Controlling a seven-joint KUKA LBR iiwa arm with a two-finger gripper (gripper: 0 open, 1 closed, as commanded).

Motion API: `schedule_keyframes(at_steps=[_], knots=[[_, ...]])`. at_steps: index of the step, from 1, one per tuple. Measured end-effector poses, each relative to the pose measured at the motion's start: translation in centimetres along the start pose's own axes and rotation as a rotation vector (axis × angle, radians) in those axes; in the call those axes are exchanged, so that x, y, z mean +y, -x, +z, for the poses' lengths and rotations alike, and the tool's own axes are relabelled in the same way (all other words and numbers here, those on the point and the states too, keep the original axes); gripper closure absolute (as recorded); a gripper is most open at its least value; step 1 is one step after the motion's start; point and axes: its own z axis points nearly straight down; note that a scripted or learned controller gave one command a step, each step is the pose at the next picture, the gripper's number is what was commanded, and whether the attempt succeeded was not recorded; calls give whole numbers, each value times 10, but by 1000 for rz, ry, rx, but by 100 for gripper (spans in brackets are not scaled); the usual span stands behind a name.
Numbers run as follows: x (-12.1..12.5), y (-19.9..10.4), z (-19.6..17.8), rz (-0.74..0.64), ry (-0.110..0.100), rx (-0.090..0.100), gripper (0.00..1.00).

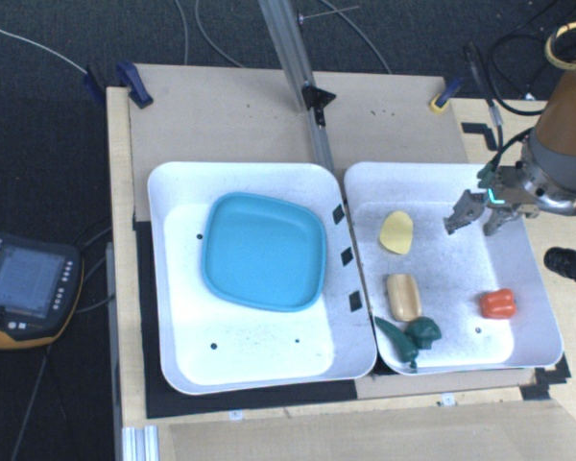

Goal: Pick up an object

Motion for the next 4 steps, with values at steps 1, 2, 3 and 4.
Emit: schedule_keyframes(at_steps=[1,2,3,4], knots=[[0,0,0,0,0,0,0],[-10,-3,49,0,-4,1,0],[-11,0,92,0,-4,1,0],[-12,0,138,0,-3,1,0]])
